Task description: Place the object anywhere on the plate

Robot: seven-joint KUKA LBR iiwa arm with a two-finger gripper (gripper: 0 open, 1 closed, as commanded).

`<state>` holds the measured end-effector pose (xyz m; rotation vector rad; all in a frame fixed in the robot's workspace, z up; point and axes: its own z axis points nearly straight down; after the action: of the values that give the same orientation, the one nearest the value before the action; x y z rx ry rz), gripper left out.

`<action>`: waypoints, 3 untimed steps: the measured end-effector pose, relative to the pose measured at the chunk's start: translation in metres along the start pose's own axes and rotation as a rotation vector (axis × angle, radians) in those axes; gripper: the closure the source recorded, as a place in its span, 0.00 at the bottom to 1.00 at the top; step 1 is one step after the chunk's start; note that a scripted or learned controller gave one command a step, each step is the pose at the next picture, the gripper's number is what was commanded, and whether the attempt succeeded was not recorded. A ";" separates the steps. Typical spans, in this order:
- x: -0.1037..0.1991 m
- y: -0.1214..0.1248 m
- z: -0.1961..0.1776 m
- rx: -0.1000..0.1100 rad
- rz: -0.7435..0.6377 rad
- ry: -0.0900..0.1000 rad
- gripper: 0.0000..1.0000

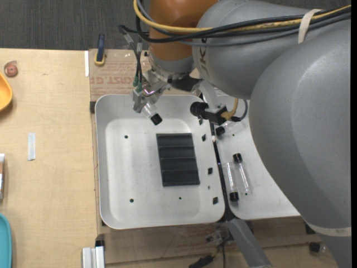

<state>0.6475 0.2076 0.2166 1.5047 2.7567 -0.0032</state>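
Right bin (pixel 262 205): a clear tube (pixel 237 177) with black ends is seen lying on its floor, close to the rim shared with the other bin and about midway between the near and far edges.
Tube axis: the long axis is laid near to far, roughly parallel to that shared rim.
Left bin (pixel 111 205): a black ribbed slab (pixel 177 159) is seen flat on the floor, right of centre, its long side also running near to far; it is judged to be the plate meant by the task.
Tube to slab: the two are kept apart by the shared rim, the tube just to the right of the slab.
Gripper (pixel 146 102): it is held over the far left part of the left bin, just past the slab's far left corner.
Gripper state: whether it is open, closed or holding anything cannot be told here.
Key relation: the tube lies nearer and to the right of the gripper, across the slab and the rim, so a reach that way is judged to be called for.
Arm (pixel 290 94): the right bin's far part is covered by it.
Far edge: cardboard (pixel 114 74) and a blue clamp (pixel 100 48) are seen beyond the left bin.
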 end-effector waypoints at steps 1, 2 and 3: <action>-0.026 -0.003 0.126 0.001 -0.013 0.001 1.00; -0.004 -0.009 0.125 -0.001 -0.269 0.001 1.00; 0.051 -0.057 0.125 0.000 -0.445 0.002 1.00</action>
<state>0.5719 0.2198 0.0915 0.8593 3.0225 -0.0016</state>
